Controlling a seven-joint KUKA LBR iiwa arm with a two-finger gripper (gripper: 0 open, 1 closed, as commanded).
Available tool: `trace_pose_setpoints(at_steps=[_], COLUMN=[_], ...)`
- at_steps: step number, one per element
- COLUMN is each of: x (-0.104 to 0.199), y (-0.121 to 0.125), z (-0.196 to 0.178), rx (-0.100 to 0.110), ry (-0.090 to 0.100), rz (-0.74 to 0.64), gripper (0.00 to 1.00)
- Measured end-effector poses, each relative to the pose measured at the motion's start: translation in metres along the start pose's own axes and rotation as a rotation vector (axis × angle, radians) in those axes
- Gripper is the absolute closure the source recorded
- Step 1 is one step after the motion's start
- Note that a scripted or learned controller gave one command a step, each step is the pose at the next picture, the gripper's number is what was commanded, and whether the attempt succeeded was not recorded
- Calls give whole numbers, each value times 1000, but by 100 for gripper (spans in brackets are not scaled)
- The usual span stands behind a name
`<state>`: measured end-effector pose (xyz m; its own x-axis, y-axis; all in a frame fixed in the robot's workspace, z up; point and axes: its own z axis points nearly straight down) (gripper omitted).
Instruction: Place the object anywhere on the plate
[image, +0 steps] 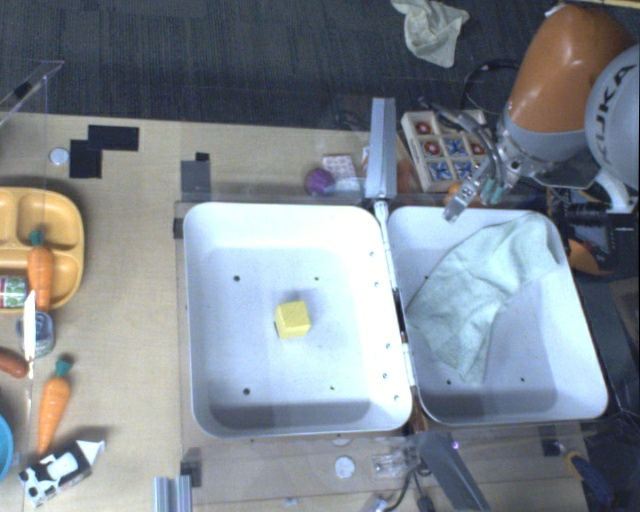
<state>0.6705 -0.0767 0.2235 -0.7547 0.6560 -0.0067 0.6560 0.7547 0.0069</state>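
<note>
Far to the left of the hand, a yellow divided tray (40, 245) is sitting at the surface's (120, 330) edge with a toy carrot (39, 275) lying in it, and a second carrot (52, 400) and a small black-and-white cow figure (55, 468) are lying below it. Still well left of the hand and lower in the view, a yellow block (293, 319) is resting near the middle of the left bin (285, 400), apart from its walls. Just below the hand, a pale crumpled cloth (480, 290) is spreading across the right bin (540, 390), draping from its upper right corner down toward the centre. The hand (470, 193) is hovering at that bin's upper rim, touching nothing, and whether it is released or clenched cannot be told at this size.
</note>
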Motion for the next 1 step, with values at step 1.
trace_pose_setpoints(at_steps=[1], x=[104], y=[64], z=[-50], rx=[-2], ry=[-1], rz=[123], gripper=[100])
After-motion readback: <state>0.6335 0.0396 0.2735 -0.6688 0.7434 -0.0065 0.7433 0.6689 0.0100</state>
